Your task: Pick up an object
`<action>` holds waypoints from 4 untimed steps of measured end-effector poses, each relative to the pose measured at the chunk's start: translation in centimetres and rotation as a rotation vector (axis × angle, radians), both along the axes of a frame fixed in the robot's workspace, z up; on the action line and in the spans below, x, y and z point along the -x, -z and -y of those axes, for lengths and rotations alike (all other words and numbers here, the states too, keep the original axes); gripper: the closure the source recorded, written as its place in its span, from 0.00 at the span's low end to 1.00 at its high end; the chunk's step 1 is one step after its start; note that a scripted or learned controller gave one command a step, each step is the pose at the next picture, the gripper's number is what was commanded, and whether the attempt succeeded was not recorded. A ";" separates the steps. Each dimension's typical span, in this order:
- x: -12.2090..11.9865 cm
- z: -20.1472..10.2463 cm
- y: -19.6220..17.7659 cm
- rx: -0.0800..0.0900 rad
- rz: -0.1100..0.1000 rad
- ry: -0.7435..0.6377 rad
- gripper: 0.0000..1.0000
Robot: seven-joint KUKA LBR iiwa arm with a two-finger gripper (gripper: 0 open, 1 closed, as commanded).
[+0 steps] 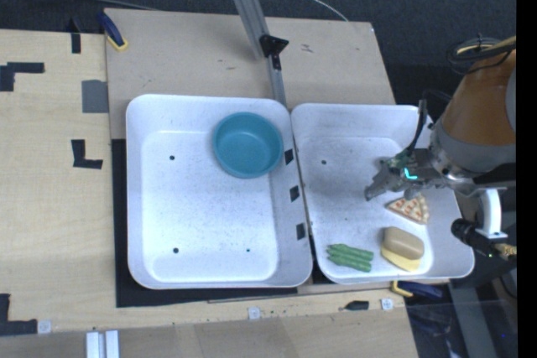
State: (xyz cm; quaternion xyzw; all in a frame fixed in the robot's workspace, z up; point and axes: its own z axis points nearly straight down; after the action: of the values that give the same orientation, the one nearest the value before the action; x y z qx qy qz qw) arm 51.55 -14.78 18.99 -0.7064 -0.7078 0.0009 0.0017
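Arm (482, 109): I am reaching in from the right edge of the frame, with my grey body and orange band sitting over the right rim of the right bin.
Gripper (379, 184): I am holding it low over the middle-right floor of the right bin, pointing toward the left of the frame.
Finger state: my two fingers are standing apart, and I am pinching nothing between them.
Right bin (352, 117): it is lying right of centre in the frame, white and shallow, speckled on its floor.
Pizza slice (410, 208): it is lying in the right bin just below and right of my gripper, close to it but not between my fingers.
Bread roll (403, 247): it is resting in the lower right corner of the right bin, just below the pizza slice.
Green beans (350, 256): they are lying along the lower edge of the right bin, just left of the bread roll.
Left bin (168, 205): it is sitting at centre-left of the frame, touching the right bin along its side.
Blue bowl (247, 144): it is standing upright in the upper right part of the left bin, well apart from my gripper.
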 end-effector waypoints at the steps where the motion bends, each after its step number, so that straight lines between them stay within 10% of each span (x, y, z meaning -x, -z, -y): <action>1: 0.0 0.0 0.0 0.000 0.001 0.000 0.00; 3: -0.8 0.1 10.1 0.002 0.002 0.001 0.00; 4: -0.9 0.2 8.8 0.005 0.005 0.001 1.00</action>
State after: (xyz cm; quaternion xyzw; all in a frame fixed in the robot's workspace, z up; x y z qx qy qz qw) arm 52.40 -15.01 10.17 -0.7067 -0.7075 0.0008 -0.0017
